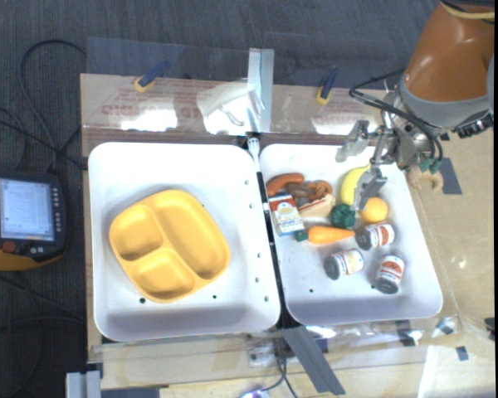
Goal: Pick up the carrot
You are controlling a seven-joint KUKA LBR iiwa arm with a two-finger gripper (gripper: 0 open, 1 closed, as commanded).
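Observation:
The orange carrot (330, 235) lies flat in the middle of the right bin (415, 301), pointing left, between a green broccoli piece (343, 216) and a small can (346, 264). My gripper (356, 175) hangs over the bin's back part, above the banana (349, 187), up and to the right of the carrot. Its fingers (350, 146) are spread open and nothing is between them. The carrot is untouched.
Also in the right bin are a sausage (284, 181), a pastry (314, 194), a small carton (288, 219), a yellow fruit (374, 211) and two more cans (376, 236) (389, 274). The left bin (108, 305) holds a yellow divided plate (168, 243). A control pendant (21, 218) lies at far left.

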